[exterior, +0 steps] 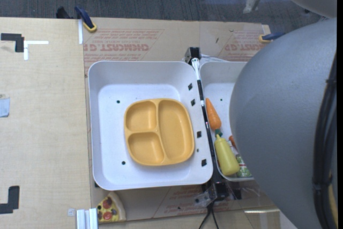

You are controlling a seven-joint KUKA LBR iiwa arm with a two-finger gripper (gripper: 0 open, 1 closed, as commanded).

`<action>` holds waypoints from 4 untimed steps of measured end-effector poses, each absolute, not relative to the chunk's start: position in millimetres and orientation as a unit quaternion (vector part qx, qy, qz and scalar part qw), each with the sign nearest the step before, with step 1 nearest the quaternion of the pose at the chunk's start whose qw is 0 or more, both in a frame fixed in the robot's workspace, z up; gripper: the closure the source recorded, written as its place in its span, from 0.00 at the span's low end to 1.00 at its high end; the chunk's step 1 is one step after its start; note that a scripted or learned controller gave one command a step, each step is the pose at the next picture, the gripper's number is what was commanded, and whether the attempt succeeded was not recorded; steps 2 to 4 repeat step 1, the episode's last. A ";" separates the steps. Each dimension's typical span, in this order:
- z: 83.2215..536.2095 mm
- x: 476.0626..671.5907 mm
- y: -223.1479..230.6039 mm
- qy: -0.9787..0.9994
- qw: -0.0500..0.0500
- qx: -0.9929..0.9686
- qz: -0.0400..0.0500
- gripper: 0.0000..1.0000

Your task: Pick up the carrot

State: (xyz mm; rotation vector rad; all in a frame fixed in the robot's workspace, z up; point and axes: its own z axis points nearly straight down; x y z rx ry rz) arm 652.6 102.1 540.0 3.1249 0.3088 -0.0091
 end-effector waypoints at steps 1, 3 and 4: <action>540.1 635.4 24.6 0.131 0.002 0.991 -0.003 0.00; 540.1 635.4 24.6 0.131 0.002 0.991 -0.003 0.00; 540.1 635.4 24.6 0.131 0.002 0.991 -0.003 0.00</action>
